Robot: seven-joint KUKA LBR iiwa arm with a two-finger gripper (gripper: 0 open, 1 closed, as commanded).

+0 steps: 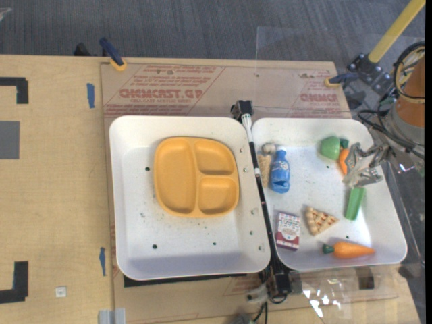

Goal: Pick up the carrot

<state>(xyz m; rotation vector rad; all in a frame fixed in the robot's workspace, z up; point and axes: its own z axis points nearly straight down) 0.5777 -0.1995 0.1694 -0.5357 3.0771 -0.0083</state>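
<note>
**Claw at the right bin's far edge, carrot lying near the front corner**

You are looking down on a wooden bench that carries two shallow white bins side by side. The left bin holds a yellow divided plate. The right bin holds the small items.

The carrot lies in the right bin near its front right corner. Its long axis runs roughly left to right, with the green top at the left end and the orange tip pointing right. Nothing touches it; a pizza slice and a small red and white box lie to its left, close but apart.

The claw sits at the right side of the same bin, toward the back, close to a green round item with an orange piece beside it. A green stick-shaped piece lies just in front of the claw, between it and the carrot. A blue bottle stands apart near the bin's left wall.

The claw's metal parts blur together, so you cannot tell how far it is open or whether it has hold of anything.

From the claw, the carrot lies toward the front of the bin, well apart. A grasp would probably want the claw closing across the carrot's short width.
</note>
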